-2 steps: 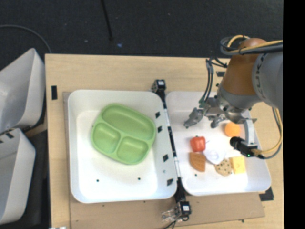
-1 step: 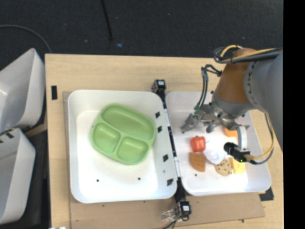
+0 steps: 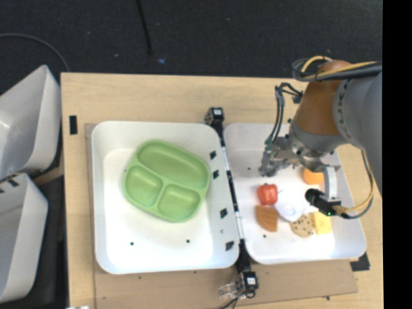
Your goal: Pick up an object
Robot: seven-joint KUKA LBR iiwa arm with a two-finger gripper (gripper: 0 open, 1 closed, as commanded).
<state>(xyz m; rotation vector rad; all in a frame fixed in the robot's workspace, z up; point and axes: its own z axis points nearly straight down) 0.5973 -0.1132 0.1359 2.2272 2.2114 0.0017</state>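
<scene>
Arm over the right bin (image 3: 347,243).
I see the gripper (image 3: 273,163) above the bin's bare back left; I can't tell its state. Pepper (image 3: 268,194), bread (image 3: 267,218) and cheese (image 3: 321,223) lie nearer front.

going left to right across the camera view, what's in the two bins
green divided plate in the left bin → then in the right bin: red pepper-like toy → white object → yellow cheese-like block

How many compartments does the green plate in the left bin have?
3. The green divided plate shows one long compartment along its upper-right side, one at its left, and one at its lower right. It lies tilted in the left bin.
</scene>
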